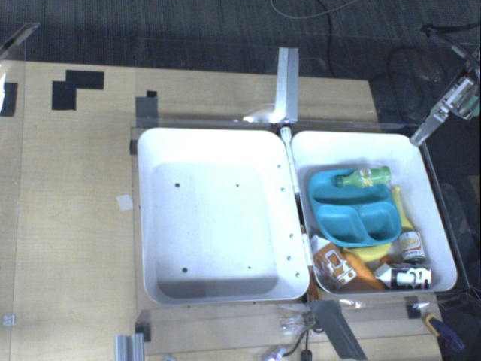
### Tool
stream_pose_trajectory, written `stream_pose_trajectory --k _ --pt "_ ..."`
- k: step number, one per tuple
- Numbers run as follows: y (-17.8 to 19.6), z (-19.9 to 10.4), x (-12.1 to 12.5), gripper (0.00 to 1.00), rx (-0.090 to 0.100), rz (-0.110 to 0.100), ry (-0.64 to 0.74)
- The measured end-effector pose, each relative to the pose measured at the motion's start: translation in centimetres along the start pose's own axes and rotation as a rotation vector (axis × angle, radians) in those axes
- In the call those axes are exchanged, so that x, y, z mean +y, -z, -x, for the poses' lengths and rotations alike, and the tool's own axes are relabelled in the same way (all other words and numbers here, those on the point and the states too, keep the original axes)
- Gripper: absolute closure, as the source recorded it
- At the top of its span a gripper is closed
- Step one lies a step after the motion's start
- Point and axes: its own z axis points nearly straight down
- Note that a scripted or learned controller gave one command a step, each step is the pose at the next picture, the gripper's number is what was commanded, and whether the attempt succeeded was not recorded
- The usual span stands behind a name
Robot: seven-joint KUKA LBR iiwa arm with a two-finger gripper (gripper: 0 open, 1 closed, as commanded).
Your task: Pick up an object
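The right bin (428, 171) holds a pile of objects. A blue divided tray (355, 218) lies in its middle, with a green bottle (364, 177) lying across the tray's far end. A yellow item (401, 210) runs along the tray's right side. At the near end lie a brown packet (334, 265), an orange carrot-like piece (362, 274), a black-and-white bottle (409, 278) and a small can (411, 245). My gripper (422, 132) hangs at the far right corner of this bin, above its rim, apart from all the objects and tilted down to the left.
The left bin (210, 216) sits beside the right one, with a metal post (288, 89) standing at the far end of the divide between them. Black markers (75, 87) lie on the wooden bench at the far left. Cables trail across the dark floor beyond.
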Motion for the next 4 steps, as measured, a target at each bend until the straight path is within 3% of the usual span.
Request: stream_pose_trajectory --k 1,2,3,4 --pt "5.5 0.6 0.7 0.0 -0.003 0.001 0.084" --pt "11.7 -3.4 0.1 0.0 -0.002 0.002 -0.157" --pt "13.0 -3.4 0.3 1.0 -0.011 0.007 -0.152" --pt "-2.6 -12.2 5.4 1.0 0.003 -0.001 -0.356"
